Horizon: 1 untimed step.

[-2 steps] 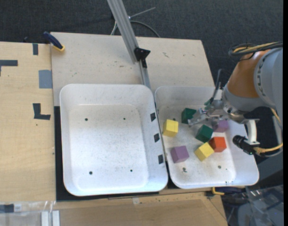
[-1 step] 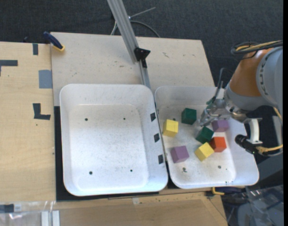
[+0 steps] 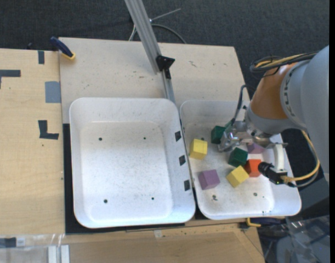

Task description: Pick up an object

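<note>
Right bin: dark green block just beside gripper, finger state cannot be told. Close around: second green block, orange block, two yellow blocks, purple block. Left bin alongside.

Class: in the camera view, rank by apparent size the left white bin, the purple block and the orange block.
1. left white bin, far the largest.
2. purple block.
3. orange block, though partly hidden by neighbouring things, so this last ranking is unsure.
</note>
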{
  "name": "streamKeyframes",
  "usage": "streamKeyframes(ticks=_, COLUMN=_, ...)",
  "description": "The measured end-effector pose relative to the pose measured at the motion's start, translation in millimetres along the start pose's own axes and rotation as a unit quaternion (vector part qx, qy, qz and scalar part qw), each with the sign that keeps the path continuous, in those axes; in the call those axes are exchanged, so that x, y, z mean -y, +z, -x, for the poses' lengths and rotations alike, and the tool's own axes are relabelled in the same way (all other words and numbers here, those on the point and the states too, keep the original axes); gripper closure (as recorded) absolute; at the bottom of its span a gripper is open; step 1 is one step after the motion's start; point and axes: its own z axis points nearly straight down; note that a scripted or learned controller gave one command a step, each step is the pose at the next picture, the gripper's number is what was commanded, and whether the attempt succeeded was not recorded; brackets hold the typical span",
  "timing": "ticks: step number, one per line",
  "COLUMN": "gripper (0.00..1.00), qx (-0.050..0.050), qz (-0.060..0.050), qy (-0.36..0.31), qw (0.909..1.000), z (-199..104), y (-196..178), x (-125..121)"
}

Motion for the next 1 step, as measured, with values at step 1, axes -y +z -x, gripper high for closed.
streamKeyframes(ticks=1, gripper=0.00, qx=0.000, qz=0.001, qy=0.001, qw=1.0000, z=1.3, y=-1.1, x=0.0)
